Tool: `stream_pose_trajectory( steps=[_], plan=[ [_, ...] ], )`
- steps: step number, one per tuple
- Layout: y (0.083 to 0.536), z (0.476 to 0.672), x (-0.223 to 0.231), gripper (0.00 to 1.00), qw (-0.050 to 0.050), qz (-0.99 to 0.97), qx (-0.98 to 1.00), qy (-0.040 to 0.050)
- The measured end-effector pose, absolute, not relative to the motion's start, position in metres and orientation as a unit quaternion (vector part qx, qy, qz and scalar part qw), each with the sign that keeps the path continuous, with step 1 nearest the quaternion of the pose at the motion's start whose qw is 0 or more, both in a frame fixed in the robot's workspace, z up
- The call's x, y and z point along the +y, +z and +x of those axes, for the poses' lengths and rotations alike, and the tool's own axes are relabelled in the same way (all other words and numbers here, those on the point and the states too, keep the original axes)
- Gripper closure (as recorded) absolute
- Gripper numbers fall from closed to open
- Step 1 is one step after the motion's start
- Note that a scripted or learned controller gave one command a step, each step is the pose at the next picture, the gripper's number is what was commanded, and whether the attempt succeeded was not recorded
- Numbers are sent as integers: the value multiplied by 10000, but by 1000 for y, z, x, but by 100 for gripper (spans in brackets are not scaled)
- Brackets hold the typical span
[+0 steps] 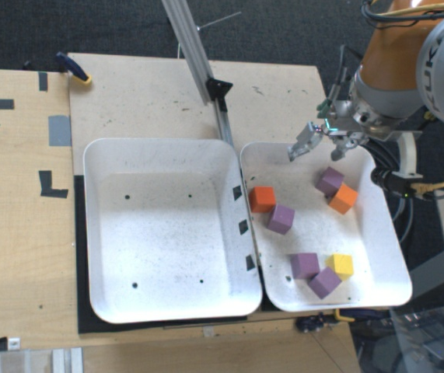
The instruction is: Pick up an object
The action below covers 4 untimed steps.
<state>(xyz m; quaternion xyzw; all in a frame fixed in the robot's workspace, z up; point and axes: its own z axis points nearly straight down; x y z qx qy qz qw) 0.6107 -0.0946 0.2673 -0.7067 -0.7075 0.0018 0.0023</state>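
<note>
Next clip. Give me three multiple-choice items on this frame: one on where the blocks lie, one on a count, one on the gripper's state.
1. Where do the blocks lie?
A. all in the left bin
B. all in the right bin
C. spread over both bins

2. How many purple blocks are there?
A. two
B. four
C. six

3. What is the gripper doing?
A. open above the bin's far end, holding nothing
B. shut on the yellow block
C. pressing a block in the left bin

Answers:
1 B: every block sits inside the right bin, from the orange block by its left wall to the yellow block near its front.
2 B: purple blocks show at and.
3 A: the gripper hangs with its fingers apart and nothing between them.
</note>
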Motion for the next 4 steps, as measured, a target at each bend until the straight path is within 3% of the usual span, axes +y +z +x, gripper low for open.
stream_pose_trajectory(
  steps=[1,3,4],
  plan=[
    [270,611,-95,0,6,-7063,-7079,4],
    [177,604,-104,0,21,-7068,-7074,27],
    [120,608,-110,0,-2,-7074,-7068,-7]
  ],
)
